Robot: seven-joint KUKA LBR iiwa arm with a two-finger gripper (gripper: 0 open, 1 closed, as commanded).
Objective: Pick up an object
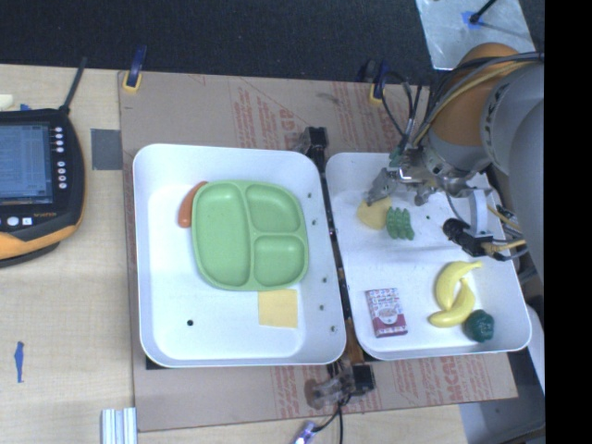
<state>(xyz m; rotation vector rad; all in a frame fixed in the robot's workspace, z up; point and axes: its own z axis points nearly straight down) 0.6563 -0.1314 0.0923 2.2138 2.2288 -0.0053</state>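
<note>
Objects for picking sit in the right-hand shallow white bin (518, 336): a pale yellow wedge-shaped block (373, 214) and a small green knobbly toy (400, 223) touch each other near the bin's upper left, just under the arm's two-finger gripper (393, 181). Gripper fingers seem spread and angled down-left toward the wedge, nothing visible between them; tips are dark and small, hard to read for sure. A yellow plastic banana (454, 294) lies lower right, touching a dark green round object (479, 326) close to the bin's lower right corner, little room there vs. the wall. A small red-and-white printed packet (386, 311) lies flat lower left, apart from the rest, open floor on all sides.

Left white bin (157, 248) holds a light green three-compartment tray (250, 234) w/ an orange-red object (188, 205) mostly hidden under its upper left edge, and a flat yellow square (278, 308) just below the tray. Bare floor along that bin's left and bottom.

Grey arm w/ orange band (481, 91) fills the upper right, cut off by the frame edge; cables and a black fitting cover the right bin's upper right part.

Bins rest on brown cardboard (231, 95) over a light wood bench (65, 340). An orange-edged control tablet (32, 183) lies at far left, partly cut off. Dark floor across the top.
</note>
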